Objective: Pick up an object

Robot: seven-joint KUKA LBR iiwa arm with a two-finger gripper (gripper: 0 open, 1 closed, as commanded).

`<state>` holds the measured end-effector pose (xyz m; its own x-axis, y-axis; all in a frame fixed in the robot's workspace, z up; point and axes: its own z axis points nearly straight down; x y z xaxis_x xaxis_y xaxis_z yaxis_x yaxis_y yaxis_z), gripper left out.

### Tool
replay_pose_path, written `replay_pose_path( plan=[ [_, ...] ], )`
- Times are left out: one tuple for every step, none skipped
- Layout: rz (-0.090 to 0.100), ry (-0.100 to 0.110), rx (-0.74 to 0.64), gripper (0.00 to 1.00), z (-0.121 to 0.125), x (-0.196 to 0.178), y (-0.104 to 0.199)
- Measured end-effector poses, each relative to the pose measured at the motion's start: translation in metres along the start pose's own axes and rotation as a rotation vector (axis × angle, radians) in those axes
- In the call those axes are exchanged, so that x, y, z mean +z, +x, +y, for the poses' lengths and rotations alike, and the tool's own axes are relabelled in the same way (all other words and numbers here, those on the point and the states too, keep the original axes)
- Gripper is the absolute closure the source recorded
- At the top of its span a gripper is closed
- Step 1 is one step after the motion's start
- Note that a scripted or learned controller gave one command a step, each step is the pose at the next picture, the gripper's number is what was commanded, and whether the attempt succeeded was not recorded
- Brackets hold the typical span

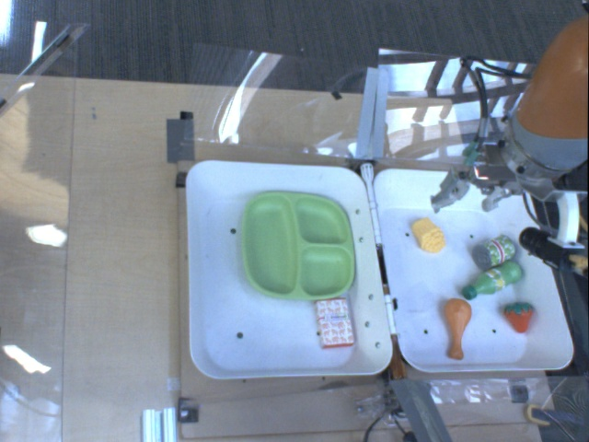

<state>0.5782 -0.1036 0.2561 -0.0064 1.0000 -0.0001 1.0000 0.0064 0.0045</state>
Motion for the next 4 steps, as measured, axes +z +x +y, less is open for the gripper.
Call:
replay_pose_path(
  plan=[
    [0.0, 0.0, -0.501, 0.0, 0.021, 0.151, -0.048],
    [-0.002, -0.004, -0.273, 0.0, 0.06, 0.169, -0.022],
    [-0.005, -0.017, -0.275, 1.0, 0.063, 0.154, -0.022],
    [-0.005, -0.016, -0.275, 0.0, 0.063, 0.154, -0.022]
  ],
)
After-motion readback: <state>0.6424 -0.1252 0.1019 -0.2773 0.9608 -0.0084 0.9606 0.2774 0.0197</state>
